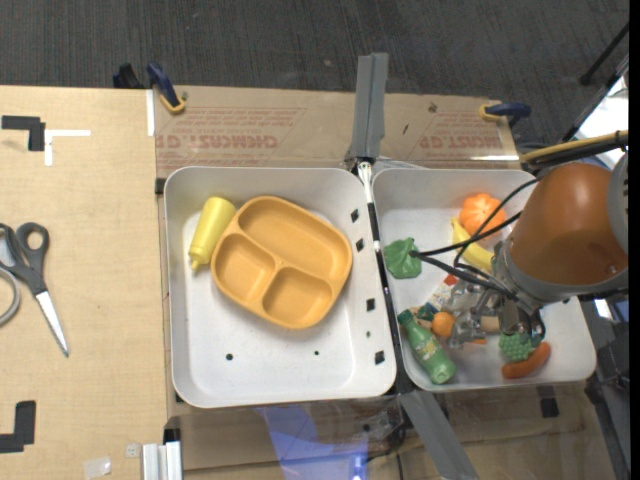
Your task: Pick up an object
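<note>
Two shallow white bins are sitting side by side on the bench. The left bin is holding two items: one yellow divided tray with three compartments, lying at a slant, and one yellow bottle touching the tray's upper left rim. The right bin is holding a cluster of small items: one green leafy piece near the left wall, one green bottle lying along the lower left, one orange fruit near the top, one yellow piece just below it, one small orange ball, and one orange-and-green carrot-like piece at the lower right.

The arm is reaching over the right bin, its orange band covering the bin's right side. The gripper is hanging low among the cluttered items; whether its fingers are spread or closed cannot be told.

One pair of scissors is lying on the tan bench surface. Cardboard is lying behind the bins, and dark flooring is showing beyond it.
</note>
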`<state>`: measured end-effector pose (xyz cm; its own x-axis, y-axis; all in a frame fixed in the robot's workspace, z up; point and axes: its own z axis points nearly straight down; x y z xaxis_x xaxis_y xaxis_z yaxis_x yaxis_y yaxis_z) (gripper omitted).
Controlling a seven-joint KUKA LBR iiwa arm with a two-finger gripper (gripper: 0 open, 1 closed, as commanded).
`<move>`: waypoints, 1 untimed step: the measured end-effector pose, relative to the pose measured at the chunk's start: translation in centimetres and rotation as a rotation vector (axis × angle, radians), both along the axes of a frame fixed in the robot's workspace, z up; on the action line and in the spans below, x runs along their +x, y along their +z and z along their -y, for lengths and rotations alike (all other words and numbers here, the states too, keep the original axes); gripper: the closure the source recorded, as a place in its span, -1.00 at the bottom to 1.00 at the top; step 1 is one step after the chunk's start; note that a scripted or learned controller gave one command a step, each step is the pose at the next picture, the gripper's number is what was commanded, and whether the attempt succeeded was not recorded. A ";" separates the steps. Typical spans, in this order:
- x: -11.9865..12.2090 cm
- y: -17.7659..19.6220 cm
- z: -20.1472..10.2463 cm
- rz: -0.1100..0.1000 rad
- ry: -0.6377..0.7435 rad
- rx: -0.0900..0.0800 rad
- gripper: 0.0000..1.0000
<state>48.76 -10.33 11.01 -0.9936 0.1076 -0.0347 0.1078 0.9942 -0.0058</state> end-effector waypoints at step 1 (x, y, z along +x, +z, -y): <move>2.1 8.2 -8.7 -0.030 -0.066 0.011 1.00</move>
